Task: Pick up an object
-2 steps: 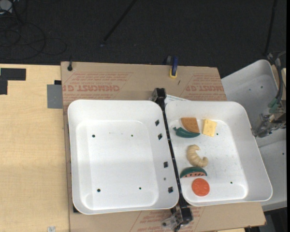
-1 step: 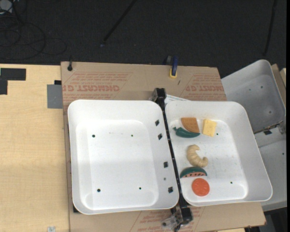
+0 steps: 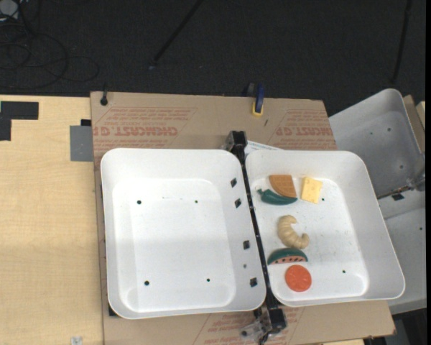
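Note:
The right bin (image 3: 359,192) holds several small toy foods. A brown bread slice (image 3: 283,185) lies at its upper left with a yellow cheese block (image 3: 312,190) beside it. A dark green curved piece (image 3: 276,198) sits just under the bread. A tan croissant (image 3: 292,232) lies in the middle. Below it are a watermelon slice (image 3: 287,256) and a red round tomato slice (image 3: 298,279).
The left bin (image 3: 129,192) stands beside the right one, joined by a black clip strip (image 3: 248,214). Both rest on a cardboard sheet (image 3: 165,124) on the wooden bench. A grey metal plate (image 3: 388,128) lies at the far right.

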Controlling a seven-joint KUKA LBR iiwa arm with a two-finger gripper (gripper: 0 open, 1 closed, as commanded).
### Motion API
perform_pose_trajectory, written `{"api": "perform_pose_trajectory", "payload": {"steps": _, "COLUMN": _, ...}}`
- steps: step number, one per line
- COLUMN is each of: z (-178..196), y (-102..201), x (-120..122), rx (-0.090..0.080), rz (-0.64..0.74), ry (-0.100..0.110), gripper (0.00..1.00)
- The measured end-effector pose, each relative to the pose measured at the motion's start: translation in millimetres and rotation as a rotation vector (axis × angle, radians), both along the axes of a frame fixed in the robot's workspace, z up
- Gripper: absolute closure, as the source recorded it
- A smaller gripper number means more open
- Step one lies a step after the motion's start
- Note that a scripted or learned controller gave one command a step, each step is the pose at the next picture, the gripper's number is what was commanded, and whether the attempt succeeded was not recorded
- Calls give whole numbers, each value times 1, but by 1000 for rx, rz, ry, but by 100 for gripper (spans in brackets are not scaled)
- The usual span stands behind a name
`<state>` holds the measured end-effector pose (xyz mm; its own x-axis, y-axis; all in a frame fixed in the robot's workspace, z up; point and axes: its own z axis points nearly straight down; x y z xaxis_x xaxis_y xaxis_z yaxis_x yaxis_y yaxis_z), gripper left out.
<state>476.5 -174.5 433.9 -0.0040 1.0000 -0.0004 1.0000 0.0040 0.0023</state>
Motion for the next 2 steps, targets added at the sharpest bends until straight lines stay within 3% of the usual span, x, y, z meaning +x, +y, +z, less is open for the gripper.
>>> {"api": "perform_pose_trajectory", "payload": {"steps": 1, "z": 32, "y": 38, "x": 0, "rx": 0, "rz": 0, "ry": 1, "gripper": 100}}
{"api": "perform_pose_trajectory", "payload": {"steps": 2, "z": 108, "y": 61, "x": 0, "rx": -1, "rz": -1, "ry": -4, "gripper": 100}}
